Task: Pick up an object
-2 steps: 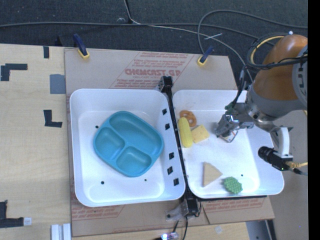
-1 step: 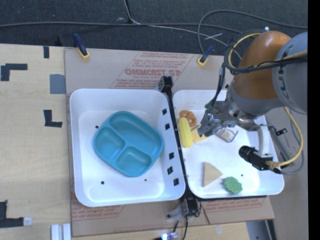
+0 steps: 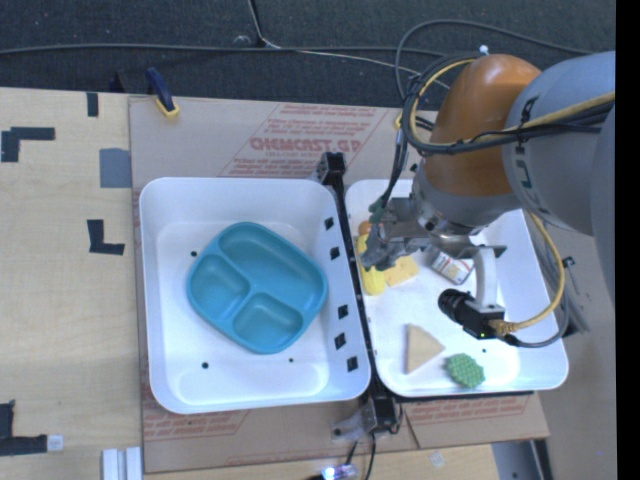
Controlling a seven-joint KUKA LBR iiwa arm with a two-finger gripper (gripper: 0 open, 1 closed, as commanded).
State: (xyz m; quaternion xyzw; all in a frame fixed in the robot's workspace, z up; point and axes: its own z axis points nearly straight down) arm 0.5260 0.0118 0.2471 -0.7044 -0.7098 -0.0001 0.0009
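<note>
We find the arm (image 3: pixel 520 128) reaching in over the right bin (image 3: pixel 535 368), its gripper (image 3: pixel 385 253) lowered at that bin's left wall; whether it is closed or apart we cannot tell, as the wrist housing hides the tips. Directly beneath and just to the right of the gripper lies a yellow object (image 3: pixel 388 276), touching or very nearly touching it, and we cannot confirm any grasp. Further right of the gripper sits a small white packet with an orange end (image 3: pixel 450 265). Below the gripper, well apart from it, rest a tan wedge (image 3: pixel 422 348) and, beside that, a green knobbly piece (image 3: pixel 464 370). To the gripper's left, in the left bin (image 3: pixel 160 208), lies a blue divided plate (image 3: pixel 257 285)
</note>
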